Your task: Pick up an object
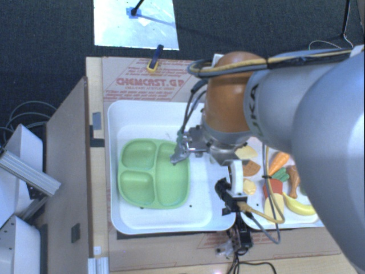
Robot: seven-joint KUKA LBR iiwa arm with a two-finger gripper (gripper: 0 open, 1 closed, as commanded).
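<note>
**Arm over the bins, nothing seen in its grasp**

The arm [296,107] reaches in from the right, its orange band [228,93] above the wrist, and it hangs over the strip where the two bins meet; the gripper [181,153] sits at the right rim of the green tray [151,176], approx. over the tray's upper right compartment; whether it's open or closed I can't tell, the metal parts there are small and blurred; no item seen between them, so no claim of a hold.

The green tray lies flat in the left bin [122,124], compartments bare, prob. just a sorting dish; the candidates for picking lie in the right bin [311,221], partly covered by the arm: a banana [299,207] at the near side, a carrot [278,161] with a red piece [278,186] below it, a brown piece [293,178] beside them, pale yellow bits [248,153] nearer the divider; they sit in a loose cluster, touching or nearly so, which is how tossed-in toy food settles.

Judgement: the pick isn't done; the gripper is well apart from the food pile, so unless the tray itself is the target, the next move needs a shift right before descending; crowded items risk a pinch on two at once.
</note>
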